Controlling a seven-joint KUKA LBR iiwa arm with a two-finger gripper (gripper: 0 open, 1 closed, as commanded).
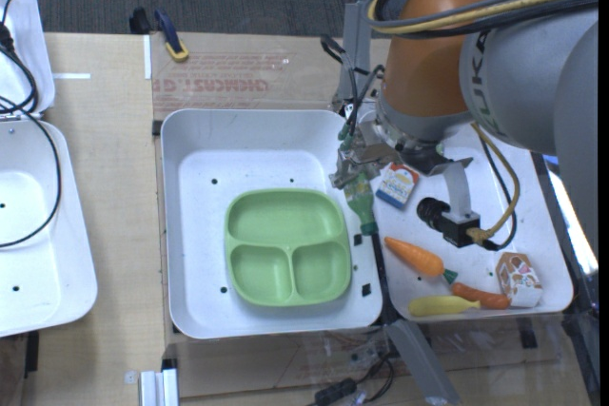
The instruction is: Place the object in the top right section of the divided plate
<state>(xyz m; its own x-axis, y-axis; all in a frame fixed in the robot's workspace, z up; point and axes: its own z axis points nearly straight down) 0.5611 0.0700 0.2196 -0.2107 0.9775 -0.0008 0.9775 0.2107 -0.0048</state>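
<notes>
The gripper [350, 168] hovers at the left bin's [181, 204] right wall, beside the smooth green divided plate [285, 247]; its grip cannot be told.

**Colours on the bench**

The plate [287, 247] is pale green, in a white bin [190, 204] speckled with small black dots. The arm [514, 62] is grey with an orange band [433, 52]. Beside the gripper [354, 168] lies a white carton [397, 185] with blue and red print. Further from it: two orange carrots [415, 255] with green tips, a yellow banana [443, 305], and a white and brown carton [519, 279]. The bench [114, 128] is tan.
</notes>
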